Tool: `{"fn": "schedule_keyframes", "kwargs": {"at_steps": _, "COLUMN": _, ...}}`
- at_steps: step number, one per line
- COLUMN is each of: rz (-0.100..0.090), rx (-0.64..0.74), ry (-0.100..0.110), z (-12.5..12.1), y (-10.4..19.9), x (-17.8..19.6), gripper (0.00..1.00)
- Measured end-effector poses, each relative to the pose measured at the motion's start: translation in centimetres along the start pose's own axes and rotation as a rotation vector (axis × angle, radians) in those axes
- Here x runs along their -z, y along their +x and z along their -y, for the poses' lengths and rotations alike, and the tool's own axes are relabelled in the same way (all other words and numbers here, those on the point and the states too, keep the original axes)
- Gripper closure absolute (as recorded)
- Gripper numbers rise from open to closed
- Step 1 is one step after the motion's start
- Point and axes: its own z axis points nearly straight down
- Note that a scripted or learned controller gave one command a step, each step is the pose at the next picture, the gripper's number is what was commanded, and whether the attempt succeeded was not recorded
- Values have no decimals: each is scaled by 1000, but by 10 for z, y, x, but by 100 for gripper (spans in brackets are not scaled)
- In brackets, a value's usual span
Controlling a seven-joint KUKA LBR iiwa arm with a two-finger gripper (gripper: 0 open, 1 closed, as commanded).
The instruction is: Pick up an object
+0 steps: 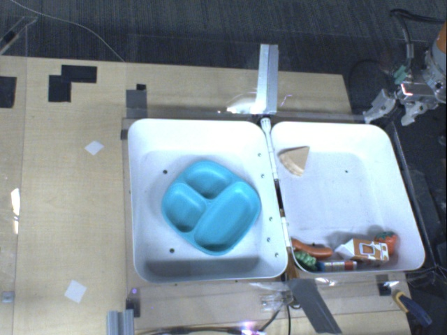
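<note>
Toy clutter (346,251) far below gripper (398,103).

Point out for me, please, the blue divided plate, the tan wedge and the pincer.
blue divided plate (211,206): camera view, on the ridge where its three compartments meet.
tan wedge (295,160): camera view, middle of its flat face.
pincer (404,95): camera view, its pale metal tip beyond the right bin.

I see even, bright overhead light. Both white bins (209,135) nearly wash out, and glare flares on the metal bracket (267,82) at their far edge. The blue divided plate (211,206) casts a soft shadow toward the near side. Everything looks slightly soft; the gripper (405,100) at far right is blurred.
</note>
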Motion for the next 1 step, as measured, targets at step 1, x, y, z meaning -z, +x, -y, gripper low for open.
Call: {"fn": "schedule_keyframes", "kwargs": {"at_steps": 1, "rz": 2, "rx": 202, "ry": -3, "z": -4, "y": 16, "x": 109, "gripper": 0}}
